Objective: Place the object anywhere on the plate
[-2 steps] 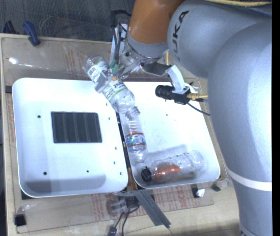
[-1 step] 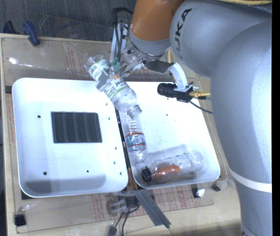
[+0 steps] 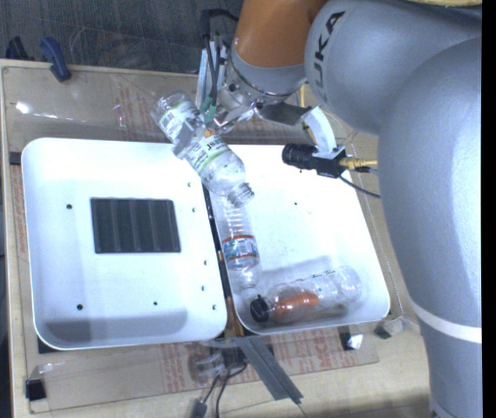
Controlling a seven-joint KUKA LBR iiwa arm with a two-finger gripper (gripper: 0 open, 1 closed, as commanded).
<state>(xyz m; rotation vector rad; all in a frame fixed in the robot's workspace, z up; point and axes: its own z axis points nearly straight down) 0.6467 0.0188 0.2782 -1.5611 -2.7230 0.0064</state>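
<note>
Student: Three bottles are shown. Which one is in hand?

Tutor: The clear bottle (image 3: 197, 146), at twelve o'clock on the seam between the bins. The gripper (image 3: 211, 116) is clamped across its middle. It hangs tilted, base toward ten o'clock and neck toward five.

Student: Where should it go?

Tutor: To the dark ribbed plate (image 3: 134, 225) in the left bin (image 3: 56, 155), at about seven o'clock from the gripper. I judge the carry should stay high until the low-hanging neck clears the bin walls. The descent should then be over the plate's centre, so that a tilted bottle that rolls comes to rest on the ribs.

Student: Any risks?

Tutor: The grip looks off-centre, so the bottle may swing or slip. Slow travel would help.

Student: What cannot be read?

Tutor: The arm (image 3: 387, 68) covers the right bin's (image 3: 335, 225) three o'clock side, and the fingertips merge with the clear plastic, so how deep the grip goes is uncertain. The second bottle (image 3: 241, 251) lies along the seam. The third bottle (image 3: 309, 296), at five o'clock, holds something orange-brown that I cannot identify.
</note>
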